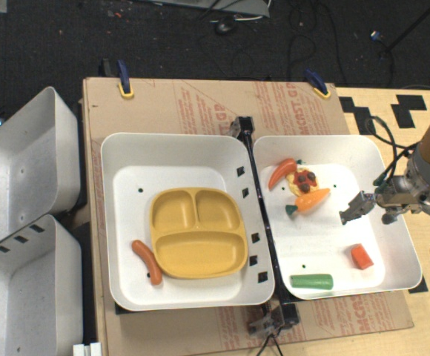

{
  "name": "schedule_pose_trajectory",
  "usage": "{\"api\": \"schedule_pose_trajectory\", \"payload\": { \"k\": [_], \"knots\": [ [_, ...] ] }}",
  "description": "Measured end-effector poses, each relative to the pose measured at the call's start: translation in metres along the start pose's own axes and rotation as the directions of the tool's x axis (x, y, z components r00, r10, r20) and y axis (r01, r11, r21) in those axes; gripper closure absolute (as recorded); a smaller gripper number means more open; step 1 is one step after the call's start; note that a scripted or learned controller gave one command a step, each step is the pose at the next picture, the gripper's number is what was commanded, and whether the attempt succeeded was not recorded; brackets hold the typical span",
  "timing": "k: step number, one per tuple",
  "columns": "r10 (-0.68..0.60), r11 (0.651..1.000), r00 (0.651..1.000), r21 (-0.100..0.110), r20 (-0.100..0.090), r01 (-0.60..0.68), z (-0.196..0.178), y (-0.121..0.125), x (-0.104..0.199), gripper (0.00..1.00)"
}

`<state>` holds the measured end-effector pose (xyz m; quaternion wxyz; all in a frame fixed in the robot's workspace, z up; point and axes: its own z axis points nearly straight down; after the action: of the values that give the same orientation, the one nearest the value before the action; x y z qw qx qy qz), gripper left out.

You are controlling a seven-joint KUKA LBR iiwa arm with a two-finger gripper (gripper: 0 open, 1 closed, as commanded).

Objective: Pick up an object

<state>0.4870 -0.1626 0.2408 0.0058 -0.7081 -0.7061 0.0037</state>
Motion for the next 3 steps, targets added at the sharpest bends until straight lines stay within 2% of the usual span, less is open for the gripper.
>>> {"api": "schedule_pose_trajectory", "payload": {
  "k": [1,2,3],
  "knots": [
    [-0.004,1.000,1.000,-0.013,0.003,0.004,-0.006,0.003,0.001,0.00],
    [-0.002,1.000,1.000,-0.008,0.001,0.002,0.049,0.000,0.011,0.00],
    [0.000,1.000,1.000,-0.008,0.001,0.001,0.093,0.000,0.007,0.00]
  ]
}}
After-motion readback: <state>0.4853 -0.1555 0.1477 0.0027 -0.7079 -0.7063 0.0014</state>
